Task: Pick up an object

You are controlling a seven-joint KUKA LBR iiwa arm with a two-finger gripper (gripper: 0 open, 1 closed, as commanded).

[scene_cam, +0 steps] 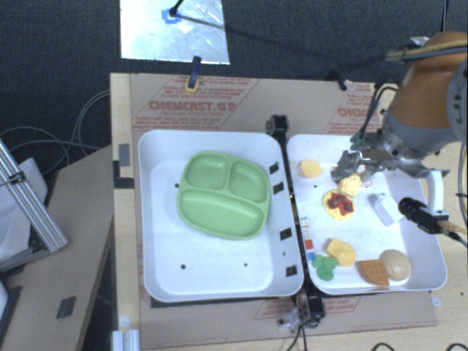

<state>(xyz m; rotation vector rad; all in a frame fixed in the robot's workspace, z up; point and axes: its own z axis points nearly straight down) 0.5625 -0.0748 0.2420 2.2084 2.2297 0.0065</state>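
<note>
Over the right bin [413, 243], toward its far edge: the grey arm [431, 86] with the orange band, reaching in from the right, with jaws lowered close to the bin floor. Directly beneath them, touching or nearly so (hard to say which): a yellow ridged toy, perhaps corn [349, 186]. Cannot tell whether the jaws stand apart or together, nor whether the toy sits between them.

Elsewhere in the same bin, more toy food:
- Near the far corner by the shared edge with the other bin: a pale yellow rounded piece [311, 168].
- Just nearward of the ridged toy, close beside it: a red and yellow piece [339, 205].
- Toward the bin's right edge, apart from the rest: a small pale block [382, 209] (too small to name).
- Along the near edge, in a loose row: a green leafy piece [325, 268], a yellow chunk [341, 251] just behind it, an orange waffle-like wedge [374, 271], and a beige rounded piece [395, 263] touching the wedge.

In the left bin [212, 262], around its middle: a green divided plate [223, 194] with three compartments, lying flat.

On the bench [241, 101], at its far edge: a blue and yellow clamp [194, 75].
</note>
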